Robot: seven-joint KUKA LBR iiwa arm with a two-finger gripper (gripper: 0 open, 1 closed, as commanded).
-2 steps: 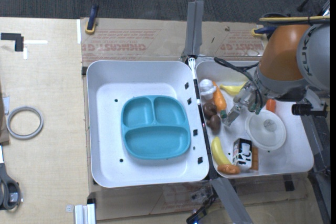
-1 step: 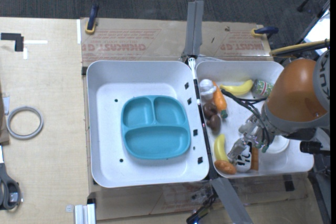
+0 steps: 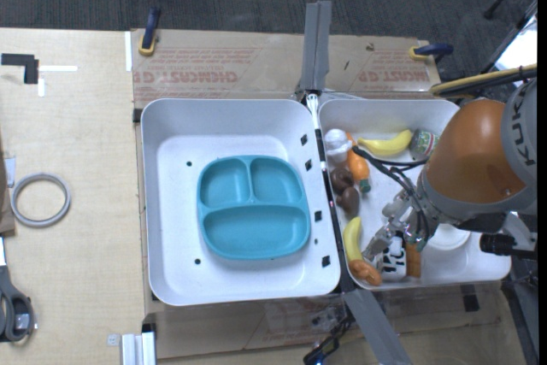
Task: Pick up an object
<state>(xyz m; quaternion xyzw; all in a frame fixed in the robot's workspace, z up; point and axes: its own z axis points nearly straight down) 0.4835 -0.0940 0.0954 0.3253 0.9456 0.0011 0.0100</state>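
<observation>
Hand (image 3: pixel 386 245) low in right bin (image 3: pixel 444 108), grip state unclear; black-white object (image 3: pixel 393 257) directly beneath, banana (image 3: pixel 351 238) just left.

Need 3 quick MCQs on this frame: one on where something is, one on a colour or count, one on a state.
1. Where is the divided plate?
A. in the left bin
B. in the right bin
C. on the wooden bench outside the bins

2. What colour is the plate?
A. red
B. light blue
C. black

3. How does the plate lie?
A. flat, compartments facing up
B. flipped upside down
C. standing on its edge against a wall

Answers:
1. A: it sits in the middle of the left bin, while the gripper works over the pile of small items, two bananas among them, in the right bin.
2. B: it is light blue against the white bin.
3. A: its three compartments are open to the camera.
</observation>
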